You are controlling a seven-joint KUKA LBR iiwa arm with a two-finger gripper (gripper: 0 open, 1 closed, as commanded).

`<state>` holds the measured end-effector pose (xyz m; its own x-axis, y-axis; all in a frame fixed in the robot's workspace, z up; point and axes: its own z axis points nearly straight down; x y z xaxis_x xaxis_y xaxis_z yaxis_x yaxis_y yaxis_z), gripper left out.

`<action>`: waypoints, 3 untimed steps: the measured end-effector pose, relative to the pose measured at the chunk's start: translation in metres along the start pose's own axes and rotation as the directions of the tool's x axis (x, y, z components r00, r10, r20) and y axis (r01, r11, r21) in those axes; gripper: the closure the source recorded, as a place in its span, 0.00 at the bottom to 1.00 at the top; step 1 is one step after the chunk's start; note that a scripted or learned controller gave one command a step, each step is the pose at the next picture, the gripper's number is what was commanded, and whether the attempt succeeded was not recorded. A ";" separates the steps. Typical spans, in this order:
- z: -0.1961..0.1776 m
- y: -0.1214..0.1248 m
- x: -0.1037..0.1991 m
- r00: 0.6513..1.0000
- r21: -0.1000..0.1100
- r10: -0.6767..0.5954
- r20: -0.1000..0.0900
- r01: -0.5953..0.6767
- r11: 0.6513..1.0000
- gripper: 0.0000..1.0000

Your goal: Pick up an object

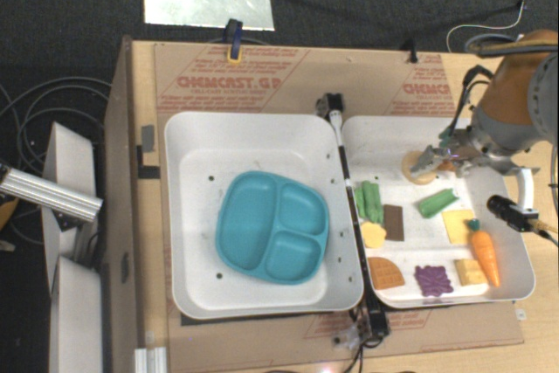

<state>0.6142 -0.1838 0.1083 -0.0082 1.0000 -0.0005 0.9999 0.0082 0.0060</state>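
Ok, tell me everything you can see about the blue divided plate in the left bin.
The teal-blue divided plastic plate lies flat, open side up, near the middle of the left shallow white bin. It has rounded corners and three compartments split by raised ridges: one large on its left, two smaller on its right. It sits turned slightly askew to the bin walls, touching only the bin floor.
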 end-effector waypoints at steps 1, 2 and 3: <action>0.022 -0.043 0.024 1.000 -0.003 0.006 0.005 -0.006 1.000 0.00; -0.007 0.017 -0.025 1.000 -0.005 0.004 0.005 -0.004 1.000 0.00; 0.019 0.028 0.000 1.000 0.001 0.003 0.002 -0.003 1.000 0.00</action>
<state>0.6422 -0.1836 0.0890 -0.0053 1.0000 -0.0028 1.0000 0.0053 0.0054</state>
